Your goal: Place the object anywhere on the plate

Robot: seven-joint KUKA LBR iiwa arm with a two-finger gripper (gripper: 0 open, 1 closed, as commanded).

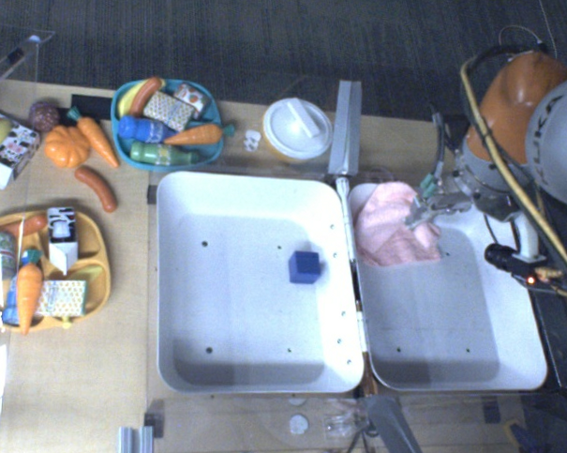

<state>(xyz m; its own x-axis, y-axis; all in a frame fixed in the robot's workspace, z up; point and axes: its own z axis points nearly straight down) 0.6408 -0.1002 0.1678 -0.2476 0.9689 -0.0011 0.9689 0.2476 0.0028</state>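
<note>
Blue block in the left bin, pink plate in the right bin, gripper over the plate.

The block lies flat near the middle of the left bin, well apart from every wall and with nothing touching it. The plate sits in the upper left corner of the right bin, close to the divider between the bins. The gripper hangs at the plate's upper right edge, far from the block; nothing is visible between its fingers, and how wide they stand cannot be told from this slant. Judged from this layout, the pick is not yet done. The arm should cross the divider, centre above the block, square the fingers to two opposite faces, descend straight and close. The carry must then clear the bin walls before release over the plate's middle.
</note>
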